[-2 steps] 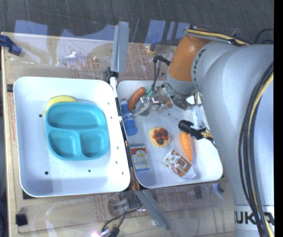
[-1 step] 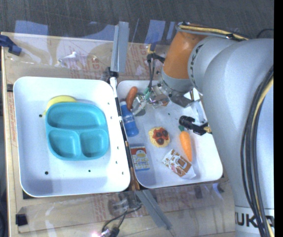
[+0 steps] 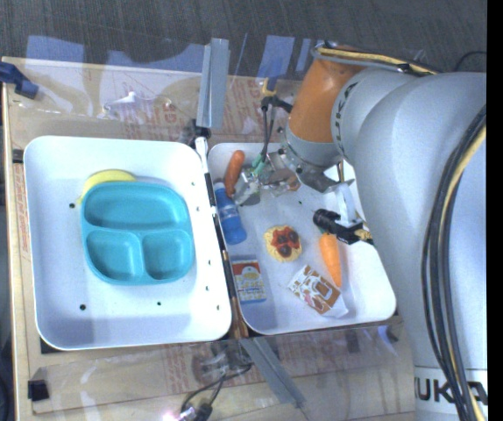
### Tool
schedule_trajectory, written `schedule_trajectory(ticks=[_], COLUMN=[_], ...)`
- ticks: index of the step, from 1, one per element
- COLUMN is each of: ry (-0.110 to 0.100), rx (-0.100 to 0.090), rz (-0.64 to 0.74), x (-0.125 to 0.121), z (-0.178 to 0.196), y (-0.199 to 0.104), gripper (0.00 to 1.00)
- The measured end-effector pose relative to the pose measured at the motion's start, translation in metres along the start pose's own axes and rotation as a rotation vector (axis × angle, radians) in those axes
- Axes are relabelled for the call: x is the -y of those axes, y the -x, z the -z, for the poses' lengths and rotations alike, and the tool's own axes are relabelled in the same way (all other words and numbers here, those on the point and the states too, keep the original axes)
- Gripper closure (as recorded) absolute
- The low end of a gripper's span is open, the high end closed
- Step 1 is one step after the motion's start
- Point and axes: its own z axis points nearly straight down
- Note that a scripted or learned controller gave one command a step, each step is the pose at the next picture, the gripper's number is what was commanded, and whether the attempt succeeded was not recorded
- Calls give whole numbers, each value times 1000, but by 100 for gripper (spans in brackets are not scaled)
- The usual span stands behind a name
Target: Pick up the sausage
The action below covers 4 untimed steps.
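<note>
Beside the bottle [image 3: 229, 219], the sausage [image 3: 234, 172] lay against the bin [image 3: 370, 310] wall; the gripper [image 3: 253, 185] hovered just beside it, seemingly to grasp, its state indiscernible.

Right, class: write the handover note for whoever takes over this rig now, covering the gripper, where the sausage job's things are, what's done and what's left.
Gripper: low in the right white bin, at its upper left; finger state unreadable from this view.
Small orange-red sausage: lying in that bin's upper left corner, just left of the gripper, not visibly between its fingers.
Nearby: blue cylindrical bottle below the sausage; orange carrot further right.
Done: arm has reached the sausage's corner.
Left: grasp the sausage and lift it; no lift is visible yet.
</note>
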Motion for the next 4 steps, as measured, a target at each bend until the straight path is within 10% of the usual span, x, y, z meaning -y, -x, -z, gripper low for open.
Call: schedule_trajectory(ticks=[1,2,3,4], ry=[15,24,37,5], rx=[-3,-19,14,-10], rz=[-237,33,-18,-175], x=[-6,66,23,-4], z=[-4,-8,0,-3], y=[-11,10,-19,-10], gripper=[0,0,0,0])
